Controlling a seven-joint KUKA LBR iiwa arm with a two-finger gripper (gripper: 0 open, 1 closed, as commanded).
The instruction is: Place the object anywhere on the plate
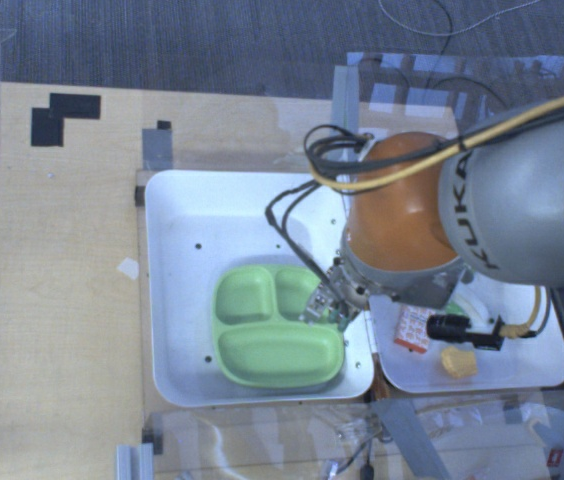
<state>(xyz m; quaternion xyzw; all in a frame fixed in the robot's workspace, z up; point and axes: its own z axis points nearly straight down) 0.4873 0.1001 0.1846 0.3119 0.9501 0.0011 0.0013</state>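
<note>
The grey arm (pixel 522 198) reached in from 3 o'clock and covered much of the right bin (pixel 522 368). The left bin (pixel 182 228) held the green plate (pixel 272 353), which lay toward 6 o'clock of that bin. The plate had three compartments, two small ones at its 12 o'clock side and one long one at its 6 o'clock side. As far as we could see, all three were bare.

The gripper (pixel 327 305) was low over the 3 o'clock rim of the plate. We could not tell whether it was open or closed, because the wrist hid it from above. We also could not tell whether it carried anything.

Two loose things lay in the right bin, at 3 o'clock from the plate. One was a red and white packet (pixel 413 329), and a small yellow piece (pixel 459 362) lay at 5 o'clock from it. Either of them could be the object of the task. We judged that the placing was not yet done, since nothing lay on the visible part of the plate. If the gripper was carrying something, only the release was left. If not, the object was one of the two in the right bin, and the whole pick and carry was left.

For writing, we read the brand letters KUKA (pixel 469 230) in dark print on the grey arm shell. The packet had some print, but it was too small to read.
</note>
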